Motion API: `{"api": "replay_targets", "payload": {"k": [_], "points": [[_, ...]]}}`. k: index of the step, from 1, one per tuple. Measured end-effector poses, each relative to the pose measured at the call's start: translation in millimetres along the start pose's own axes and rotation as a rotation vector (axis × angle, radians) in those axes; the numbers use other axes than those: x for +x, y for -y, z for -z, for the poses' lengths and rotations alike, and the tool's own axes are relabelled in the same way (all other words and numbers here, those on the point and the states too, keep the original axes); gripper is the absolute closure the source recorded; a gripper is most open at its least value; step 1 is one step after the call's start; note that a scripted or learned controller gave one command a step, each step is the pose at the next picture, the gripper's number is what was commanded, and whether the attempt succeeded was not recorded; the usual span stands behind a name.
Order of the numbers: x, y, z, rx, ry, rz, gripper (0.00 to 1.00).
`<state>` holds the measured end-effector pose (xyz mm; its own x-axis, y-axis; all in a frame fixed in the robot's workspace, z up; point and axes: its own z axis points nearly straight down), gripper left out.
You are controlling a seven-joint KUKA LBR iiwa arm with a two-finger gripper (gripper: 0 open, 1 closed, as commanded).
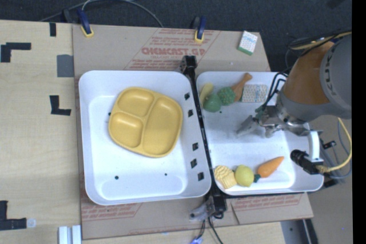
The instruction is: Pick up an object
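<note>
Gripper [250, 126] low over bare floor of right bin [229, 146], mid-right of frame; fingers look parted, nothing between them. Candidate picks line the rims: carrot [270, 166], lemon [244, 175], corn [225, 177] bottom; broccoli [220, 99] top. Yellow plate [146, 121] left bin.

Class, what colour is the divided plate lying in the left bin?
Yellow. The divided plate shows best in the camera view, lying in the left bin.
</note>
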<state>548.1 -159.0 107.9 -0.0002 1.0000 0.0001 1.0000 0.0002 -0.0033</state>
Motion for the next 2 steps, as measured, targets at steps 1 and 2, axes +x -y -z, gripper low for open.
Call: {"api": "replay_targets", "payload": {"k": [1, 2], "points": [[-35, 64, -22, -0.006, 0.002, -0.001, 0.00], [55, 17, -22, -0.010, 0.000, 0.004, 0.00]]}}
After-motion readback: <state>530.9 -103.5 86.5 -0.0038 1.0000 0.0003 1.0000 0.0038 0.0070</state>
